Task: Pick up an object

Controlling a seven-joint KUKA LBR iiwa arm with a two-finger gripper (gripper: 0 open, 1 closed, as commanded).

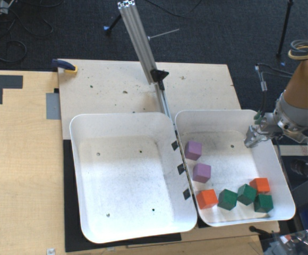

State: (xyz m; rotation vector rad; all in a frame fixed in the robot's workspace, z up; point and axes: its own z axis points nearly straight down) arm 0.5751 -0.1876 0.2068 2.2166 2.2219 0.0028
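Step in hand, as I judge it: approach, nothing picked yet. The gripper (252, 137) sits at the upper right part of the right bin (225, 118), near that bin's right wall, at the end of the grey arm (292, 113) with its orange band, which comes in from the right. Whether its tips are apart or together I cannot tell; the metal end is small and blurred against the white floor, and no block shows between the tips. All candidate objects lie away from the tool, toward the bin's near and left parts. Two purple blocks (193, 150) are out to the tool's left and somewhat below, one just under the other, close to the wall shared with the left bin (85, 126). An orange block (207, 198) is further down and left. Almost straight below the tool, well apart from it, a cluster: three green blocks (228, 199) and a second orange block (259, 184), packed close, some likely touching. The blocks look like small hard painted cubes, matte, with sharp edges, several turned at odd angles. The bins are shallow white trays with rounded corners, floors speckled with dark marks. My judgement: the next move calls for travel down-left to a chosen block, with the tips aligned to flat faces; the purple pair is less crowded than the green cluster.
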